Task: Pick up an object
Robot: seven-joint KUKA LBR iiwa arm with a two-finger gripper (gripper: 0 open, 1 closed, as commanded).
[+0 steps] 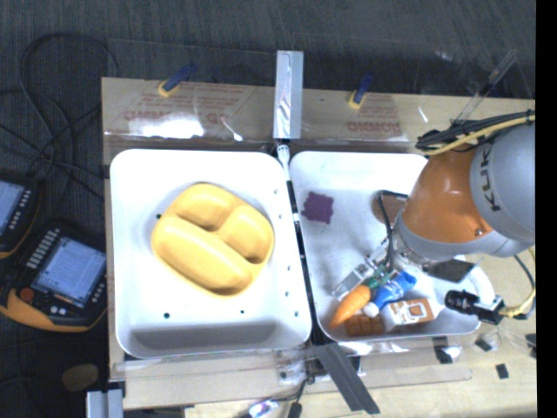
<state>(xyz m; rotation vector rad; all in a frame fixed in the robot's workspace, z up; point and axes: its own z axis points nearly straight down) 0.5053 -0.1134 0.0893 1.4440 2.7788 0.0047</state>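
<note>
Toward the lower right of the camera view, the gripper hung low in the right bin, just above a cluster of objects: an orange carrot, a blue-capped bottle and a small carton. Whether it gripped anything could not be told, since the orange-banded wrist covered it. A purple square lay apart at upper left of that bin; a large yellow object lay in the left bin. To grasp well, I judged, the arm should descend straight onto one item, clear of its neighbours.
</note>
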